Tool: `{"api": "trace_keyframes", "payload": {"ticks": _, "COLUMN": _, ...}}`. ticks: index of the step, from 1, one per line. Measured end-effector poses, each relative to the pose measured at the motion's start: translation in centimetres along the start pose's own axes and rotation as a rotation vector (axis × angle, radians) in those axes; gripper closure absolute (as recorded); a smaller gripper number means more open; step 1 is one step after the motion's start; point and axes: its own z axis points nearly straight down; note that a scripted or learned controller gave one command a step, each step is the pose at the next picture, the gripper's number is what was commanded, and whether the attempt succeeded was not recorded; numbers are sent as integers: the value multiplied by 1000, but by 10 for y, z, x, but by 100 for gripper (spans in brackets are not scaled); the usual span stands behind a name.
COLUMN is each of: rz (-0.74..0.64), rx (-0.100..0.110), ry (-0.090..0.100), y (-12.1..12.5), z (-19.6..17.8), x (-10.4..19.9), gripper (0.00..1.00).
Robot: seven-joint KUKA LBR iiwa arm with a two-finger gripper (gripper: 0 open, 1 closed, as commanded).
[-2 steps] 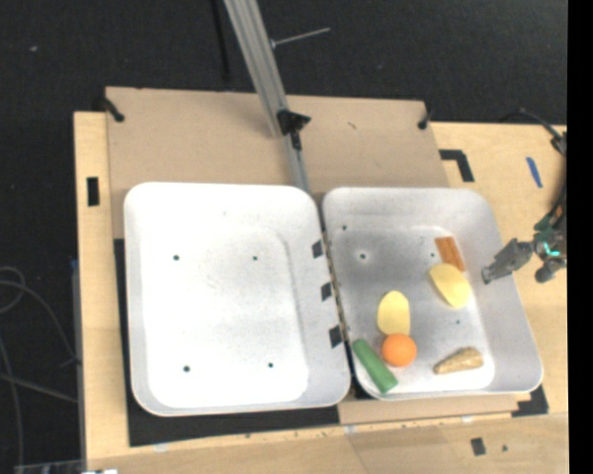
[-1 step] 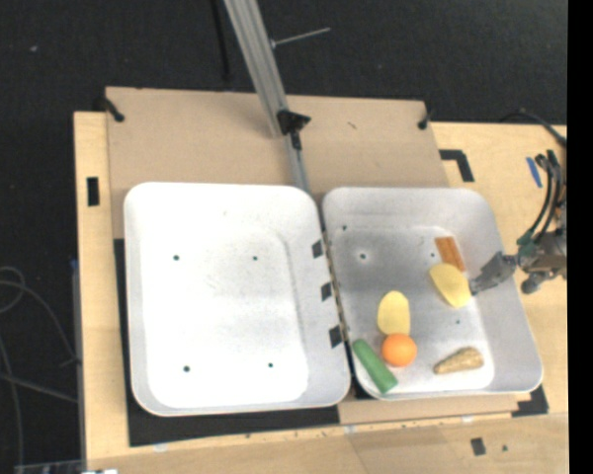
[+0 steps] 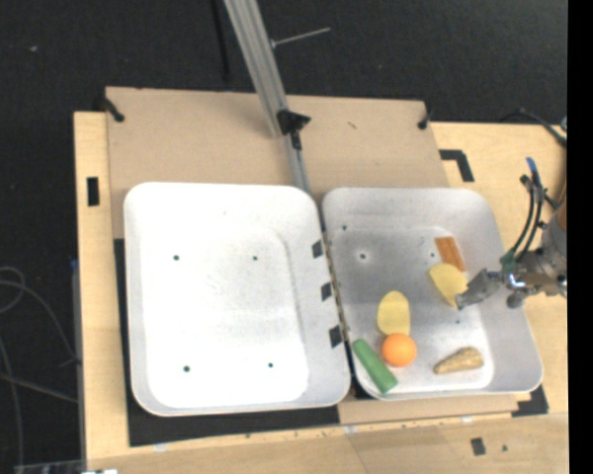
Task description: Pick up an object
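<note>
Yellow block (image 3: 448, 281) perhaps touching hand (image 3: 471, 293), orange block (image 3: 450, 252) beside

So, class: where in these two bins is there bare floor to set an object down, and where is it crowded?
The left bin offers open floor from wall to wall. In the right bin, the far strip is free. Its near half is crowded: yellow piece, orange ball, green stick, tan piece, with the claw by another yellow piece.

Even overhead light overexposes the white bins (image 3: 217, 294), shadows stay faint, and slight softness and grain persist toward 9 o'clock.
</note>
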Motion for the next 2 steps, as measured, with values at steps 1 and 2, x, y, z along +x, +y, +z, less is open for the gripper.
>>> {"api": "trace_keyframes", "payload": {"ticks": 1, "rz": 0, "rx": 2, "ry": 1, "y": 0, "z": 63, "x": -1, "gripper": 0}}
{"api": "trace_keyframes", "payload": {"ticks": 2, "rz": 6, "rx": -10, "ry": -1, "y": 3, "z": 48, "x": -2, "gripper": 100}}
